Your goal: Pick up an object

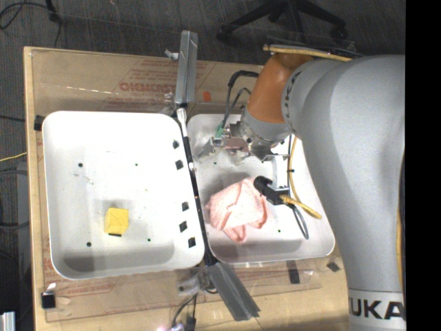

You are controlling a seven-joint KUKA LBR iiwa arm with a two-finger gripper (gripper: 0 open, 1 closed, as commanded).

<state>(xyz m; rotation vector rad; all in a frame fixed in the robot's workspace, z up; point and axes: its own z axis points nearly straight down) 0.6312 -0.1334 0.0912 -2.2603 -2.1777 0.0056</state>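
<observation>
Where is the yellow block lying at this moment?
In the camera view, the yellow block lies in the left-hand bin, toward its near left corner, well apart from the pink cloth in the right-hand bin.

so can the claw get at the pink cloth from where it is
Probably yes. The claw hangs over the far end of the right bin, and the pink cloth lies in that same bin, nearer the camera, with no bin wall between them.
</observation>
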